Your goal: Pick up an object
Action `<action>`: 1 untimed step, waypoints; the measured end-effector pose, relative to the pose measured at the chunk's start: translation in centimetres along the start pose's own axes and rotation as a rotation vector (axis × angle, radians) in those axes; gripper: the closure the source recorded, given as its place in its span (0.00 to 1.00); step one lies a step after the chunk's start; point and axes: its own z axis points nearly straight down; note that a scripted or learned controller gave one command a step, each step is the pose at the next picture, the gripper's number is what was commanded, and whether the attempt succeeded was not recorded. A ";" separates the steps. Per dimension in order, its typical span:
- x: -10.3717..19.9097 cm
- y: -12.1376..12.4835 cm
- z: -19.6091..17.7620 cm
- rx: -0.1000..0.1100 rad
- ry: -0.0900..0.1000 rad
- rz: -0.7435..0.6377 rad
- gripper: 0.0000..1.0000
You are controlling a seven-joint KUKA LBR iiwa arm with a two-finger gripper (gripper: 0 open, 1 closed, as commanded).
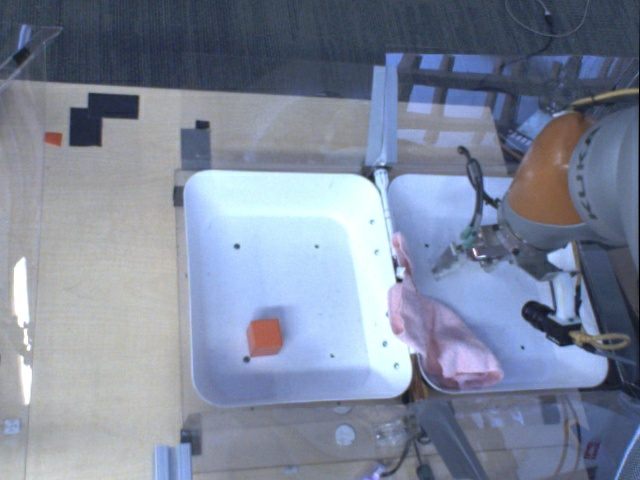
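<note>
Camera view, from above at a slant: two white bins sit side by side on the bench [100, 298], their inner walls meeting at a narrow rail. Left bin [215, 368] holds one orange block [265, 337], lying in the near-left part of the floor, apart from every wall, with bare white floor all round it. Right bin [425, 203] holds a pink cloth [445, 340], crumpled along its left wall and near-left corner; one strip of it climbs the dividing wall and hangs on the rim between the bins. Arm [585, 183] enters from the right, its orange band above the far-right part of the right bin. Gripper [470, 251] hangs over the middle of that bin, pointing left, just beyond the cloth's far end and apart from it. Whether its fingers are spread or closed I cannot tell; nothing is seen between them. A black cable loops up beside the wrist, and a black fitting [545, 320] juts over the bin's near-right floor. Open floor in the right bin lies along its far wall and near its middle. On the bench's far-left part lie black patches [100, 116] and a small orange mark [53, 139]; a grey bracket [196, 148] stands at the left bin's far-left corner.
</note>
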 end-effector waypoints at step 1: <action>-1.5 -1.6 -6.7 0.003 -0.001 0.003 0.00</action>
